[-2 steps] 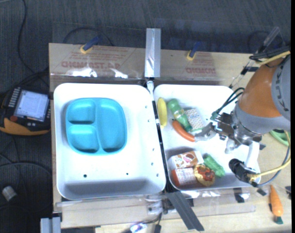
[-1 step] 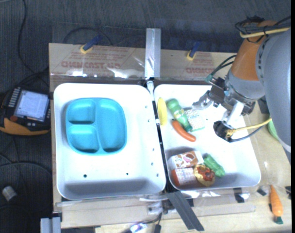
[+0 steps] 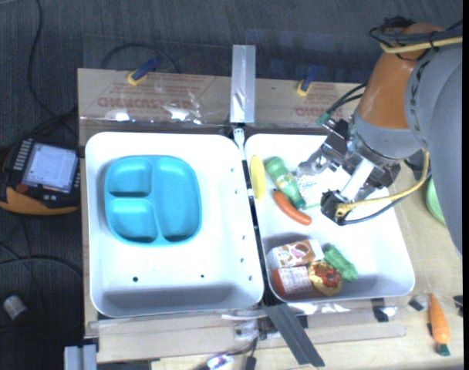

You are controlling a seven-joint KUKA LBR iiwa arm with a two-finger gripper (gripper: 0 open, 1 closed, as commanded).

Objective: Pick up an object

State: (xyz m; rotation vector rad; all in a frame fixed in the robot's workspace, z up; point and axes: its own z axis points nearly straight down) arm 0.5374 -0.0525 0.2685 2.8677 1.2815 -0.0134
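Observation:
In the right bin [image 3: 389, 264] lie a green bottle [image 3: 282, 177], an orange carrot [image 3: 291, 207], a yellow banana-like piece [image 3: 257, 176] against the left wall, a red-labelled packet [image 3: 295, 265] and a small green item [image 3: 340, 260]. My gripper [image 3: 321, 182] hangs over the bin's upper middle, just right of the green bottle and above the carrot's right end. Nothing is visibly between its fingers.
The left bin [image 3: 119, 284] holds a blue sectioned tray [image 3: 153, 198]. A yellow cable [image 3: 389, 199] loops off the wrist over the right bin. A handheld device [image 3: 42, 172] lies left of the bench, and an orange tool [image 3: 438, 322] at the lower right.

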